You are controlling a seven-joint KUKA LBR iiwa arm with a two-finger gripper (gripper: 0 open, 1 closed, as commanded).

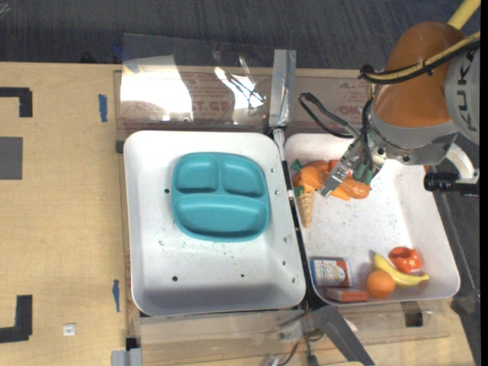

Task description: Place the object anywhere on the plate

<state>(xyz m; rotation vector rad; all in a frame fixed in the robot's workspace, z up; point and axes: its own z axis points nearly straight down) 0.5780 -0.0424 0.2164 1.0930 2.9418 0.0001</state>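
The teal divided plate (221, 195) lies in the middle of the left bin (145, 265), with bare white floor all around it; the right bin (438, 227) has free floor in its centre. The hand (347, 175) hangs over that bin's upper left corner, tilted, touching an orange toy (357, 191); if it grips, I cannot tell. A banana (396, 273), tomato (406, 258), orange (379, 283) and small can (332, 271) crowd the near edge.

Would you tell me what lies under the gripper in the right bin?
Under the gripper lie orange toy foods beside a cone. The gripper covers part of them, so their full shapes stay hidden.
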